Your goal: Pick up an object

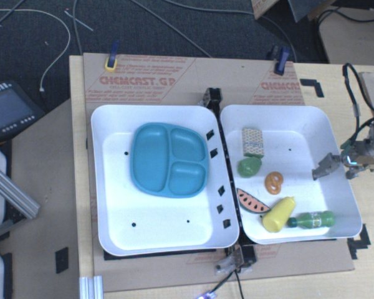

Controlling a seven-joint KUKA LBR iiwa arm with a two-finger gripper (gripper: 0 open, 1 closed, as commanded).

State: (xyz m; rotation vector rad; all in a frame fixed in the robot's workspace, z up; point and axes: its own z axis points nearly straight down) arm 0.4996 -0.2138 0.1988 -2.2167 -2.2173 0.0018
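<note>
Your gripper (332, 164) hangs at the right bin's (311, 116) right edge, grip unreadable and nothing visibly held; the pretzel (274, 182) mid-bin looks light, rigid, so pinch across its ring.

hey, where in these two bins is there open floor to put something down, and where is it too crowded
The left bin has bare floor below the blue divided plate, along its near wall. In the right bin, floor is open between the pretzel and the claw. It is crowded near the divider, where the striped block, green pepper, watermelon slice, yellow bottle and green bottle cluster.
</note>
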